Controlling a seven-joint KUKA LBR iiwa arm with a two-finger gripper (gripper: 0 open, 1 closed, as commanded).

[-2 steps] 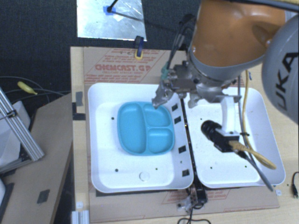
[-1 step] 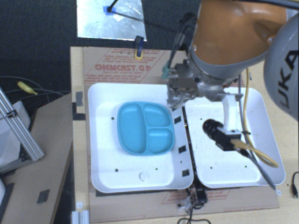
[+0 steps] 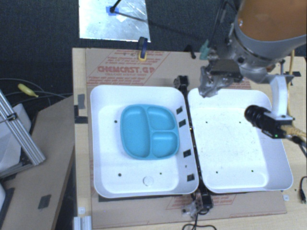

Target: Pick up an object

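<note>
1. The gripper is hanging over the far left corner of the right bin, right by that bin's far rim. It's a blurry metallic lump from this angle, so I honestly can't tell if it's open or closed, and nothing visible is caught in it.
2. Above it you get the grey arm with its orange band, coming in from the right and taking up the far right part of the frame.
3. The thing to grab looks like the blue plate: a rounded, three-compartment tray lying flat in the middle of the left bin. It's well apart from the gripper, one bin over.
4. There's also a small round whitish disc in the left bin, near the front rim, just nearer than the plate.
5. A black cylindrical device on a white bracket sits over the right side of the right bin.
6. Both bins sit side by side on a brown board with red print, and beyond that, at the far left, lies a shiny metal sheet on the dark floor.
</note>
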